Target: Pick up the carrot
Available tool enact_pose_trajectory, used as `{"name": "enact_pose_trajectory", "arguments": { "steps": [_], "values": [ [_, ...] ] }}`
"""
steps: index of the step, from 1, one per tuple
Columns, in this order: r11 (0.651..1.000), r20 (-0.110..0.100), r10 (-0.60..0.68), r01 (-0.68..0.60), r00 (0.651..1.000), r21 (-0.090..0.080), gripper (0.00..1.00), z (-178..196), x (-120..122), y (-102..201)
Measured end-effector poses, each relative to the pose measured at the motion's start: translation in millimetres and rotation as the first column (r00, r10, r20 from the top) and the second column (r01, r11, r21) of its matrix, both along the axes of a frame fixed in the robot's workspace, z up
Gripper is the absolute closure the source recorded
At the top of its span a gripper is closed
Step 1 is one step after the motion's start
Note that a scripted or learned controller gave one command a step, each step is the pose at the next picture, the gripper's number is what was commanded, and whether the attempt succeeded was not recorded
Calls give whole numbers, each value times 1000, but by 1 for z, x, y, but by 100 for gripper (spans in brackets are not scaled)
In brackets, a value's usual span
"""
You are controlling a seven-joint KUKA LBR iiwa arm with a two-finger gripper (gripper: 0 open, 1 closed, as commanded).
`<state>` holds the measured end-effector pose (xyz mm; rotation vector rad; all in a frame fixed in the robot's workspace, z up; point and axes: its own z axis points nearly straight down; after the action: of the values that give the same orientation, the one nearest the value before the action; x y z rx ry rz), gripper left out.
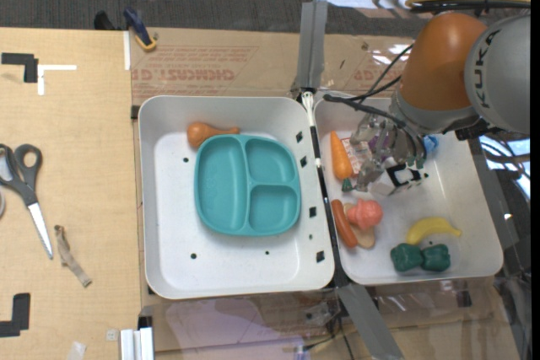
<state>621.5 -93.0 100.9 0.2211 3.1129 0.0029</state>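
Camera view: pincer (371, 169) hangs just beside the carrot (340, 156); its grip state unclear.

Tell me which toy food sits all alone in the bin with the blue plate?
The orange drumstick. It lies in the left bin beside the teal plate. The carrot, banana and the rest share the right bin.
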Motion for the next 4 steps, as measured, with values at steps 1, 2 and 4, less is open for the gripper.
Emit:
{"name": "enact_pose_trajectory", "arguments": {
  "steps": [1, 2, 4],
  "values": [
    [969, -2, -245, 245, 969, 4, 0, 0, 17, -10],
    [970, -7, -242, 242, 970, -2, 0, 0, 23, -4],
    [625, -9, -780, 781, 625, 12, 0, 0, 23, -3]
  ]
}}
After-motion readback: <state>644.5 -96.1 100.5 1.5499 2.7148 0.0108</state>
